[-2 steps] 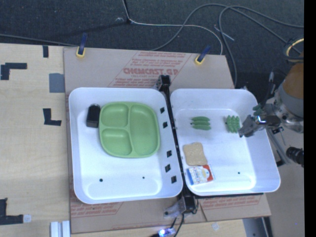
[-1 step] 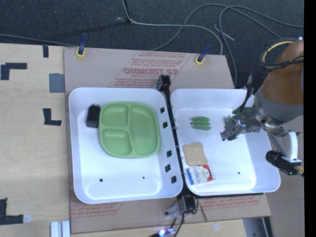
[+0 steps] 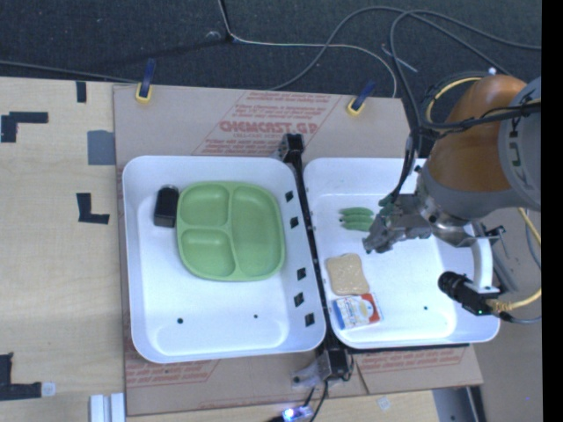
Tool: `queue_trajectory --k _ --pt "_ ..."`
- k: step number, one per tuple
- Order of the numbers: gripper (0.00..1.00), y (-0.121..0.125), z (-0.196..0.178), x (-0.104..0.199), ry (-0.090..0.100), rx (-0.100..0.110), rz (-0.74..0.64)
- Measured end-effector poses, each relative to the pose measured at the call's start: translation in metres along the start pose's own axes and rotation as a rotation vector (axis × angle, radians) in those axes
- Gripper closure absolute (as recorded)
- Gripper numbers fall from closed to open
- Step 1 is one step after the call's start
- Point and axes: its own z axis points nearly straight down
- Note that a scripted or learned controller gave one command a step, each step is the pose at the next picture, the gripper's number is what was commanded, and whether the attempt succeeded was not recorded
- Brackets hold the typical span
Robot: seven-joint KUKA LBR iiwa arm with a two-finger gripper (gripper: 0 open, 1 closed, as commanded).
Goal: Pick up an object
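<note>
The right bin (image 3: 413, 323) holds a green bean pod (image 3: 355, 218) near its far left, a tan slice of bread (image 3: 347, 273) in the middle, and a small red, white and blue packet (image 3: 356, 310) near the front. My gripper (image 3: 380, 238) hangs over the right bin, just right of the pod and above the bread. Nothing shows between its tips. In the left bin lie a green divided plate (image 3: 231, 231) and a small black block (image 3: 166, 207) against the plate's left edge.
A black divider (image 3: 303, 236) runs between the two bins. The arm's grey and orange body (image 3: 475, 161) covers the right bin's far right part. A black cable fitting (image 3: 464, 292) juts over the right bin's near right corner.
</note>
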Motion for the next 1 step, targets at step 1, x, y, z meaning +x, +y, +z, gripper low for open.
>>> queue_trajectory --k 1 --pt "1.0 0.0006 0.011 0.0549 0.0 0.001 -0.001"
